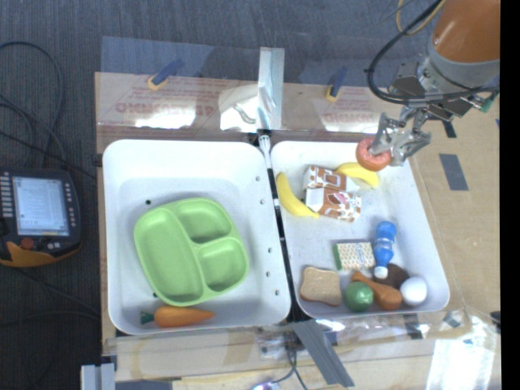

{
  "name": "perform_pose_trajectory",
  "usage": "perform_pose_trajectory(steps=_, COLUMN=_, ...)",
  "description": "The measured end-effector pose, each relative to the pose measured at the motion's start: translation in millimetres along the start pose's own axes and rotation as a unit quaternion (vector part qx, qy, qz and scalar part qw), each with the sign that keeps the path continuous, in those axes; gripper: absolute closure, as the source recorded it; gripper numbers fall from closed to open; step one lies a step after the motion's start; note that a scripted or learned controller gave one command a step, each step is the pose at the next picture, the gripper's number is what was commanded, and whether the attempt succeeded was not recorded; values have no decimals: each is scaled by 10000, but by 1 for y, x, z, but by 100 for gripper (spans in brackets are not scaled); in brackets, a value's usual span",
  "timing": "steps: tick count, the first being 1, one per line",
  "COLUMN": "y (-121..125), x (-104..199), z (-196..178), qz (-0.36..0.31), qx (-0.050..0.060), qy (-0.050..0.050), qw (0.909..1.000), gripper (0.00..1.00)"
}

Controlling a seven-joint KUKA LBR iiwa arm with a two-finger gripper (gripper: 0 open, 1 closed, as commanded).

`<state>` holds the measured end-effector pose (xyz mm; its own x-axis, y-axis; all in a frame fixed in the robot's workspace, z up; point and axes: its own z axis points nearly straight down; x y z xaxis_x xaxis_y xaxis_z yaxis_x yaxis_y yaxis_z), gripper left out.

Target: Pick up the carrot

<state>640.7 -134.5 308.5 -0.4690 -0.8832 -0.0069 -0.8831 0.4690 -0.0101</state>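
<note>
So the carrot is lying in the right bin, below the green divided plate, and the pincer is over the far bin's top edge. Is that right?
Not quite: the camera view shows the carrot in the left bin, below the green divided plate. The pincer is indeed at the right bin's top edge.

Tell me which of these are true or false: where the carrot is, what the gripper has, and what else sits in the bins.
1. The carrot lies in the left bin. True.
2. The carrot rests on the green tray. False: it lies beside the tray, near the bin's front edge.
3. The gripper is above the carrot. False: it is over the right bin's far corner, at a pink donut.
4. A banana lies in the right bin. True.
5. The blue bottle is in the left bin. False: it is in the right bin.
</note>
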Motion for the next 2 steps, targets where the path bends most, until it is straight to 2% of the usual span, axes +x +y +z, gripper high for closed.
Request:
perform_pose_trajectory(steps=1, y=89, x=-22, z=92, qz=-337, qx=-104, qy=25, qw=9994, gripper=100)
perform_pose_trajectory(steps=2, y=115, x=8, z=-15, qz=64, qx=0, qy=13, qw=10000, gripper=100)
